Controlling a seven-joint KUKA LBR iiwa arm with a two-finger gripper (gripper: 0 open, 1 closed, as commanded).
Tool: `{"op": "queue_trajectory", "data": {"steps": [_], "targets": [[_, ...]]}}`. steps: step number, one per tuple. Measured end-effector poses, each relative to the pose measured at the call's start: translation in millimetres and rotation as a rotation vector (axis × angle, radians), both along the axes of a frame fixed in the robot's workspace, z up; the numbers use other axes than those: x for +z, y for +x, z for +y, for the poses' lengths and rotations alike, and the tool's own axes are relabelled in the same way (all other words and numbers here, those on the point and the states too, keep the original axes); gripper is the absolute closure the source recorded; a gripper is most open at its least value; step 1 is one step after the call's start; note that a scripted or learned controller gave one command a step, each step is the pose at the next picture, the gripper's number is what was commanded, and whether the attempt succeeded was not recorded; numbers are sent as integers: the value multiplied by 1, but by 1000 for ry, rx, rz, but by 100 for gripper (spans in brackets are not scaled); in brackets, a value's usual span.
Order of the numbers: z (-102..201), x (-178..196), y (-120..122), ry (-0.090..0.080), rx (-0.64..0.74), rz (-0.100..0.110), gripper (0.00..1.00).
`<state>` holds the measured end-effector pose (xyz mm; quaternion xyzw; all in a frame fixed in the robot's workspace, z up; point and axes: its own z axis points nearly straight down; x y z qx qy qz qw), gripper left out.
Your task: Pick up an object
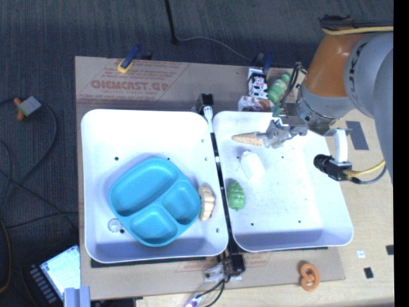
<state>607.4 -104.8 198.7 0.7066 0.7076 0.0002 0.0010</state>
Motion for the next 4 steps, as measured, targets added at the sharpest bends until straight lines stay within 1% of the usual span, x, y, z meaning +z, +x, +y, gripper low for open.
{"op": "queue_trajectory", "data": {"steps": [1, 2, 3, 4], "targets": [[16, 14, -45, 0, -2, 2, 100], [42, 25, -72, 1, -1, 3, 100], [40, -9, -30, 0, -1, 4, 100], [54, -7, -41, 0, -1, 3, 100]]}}
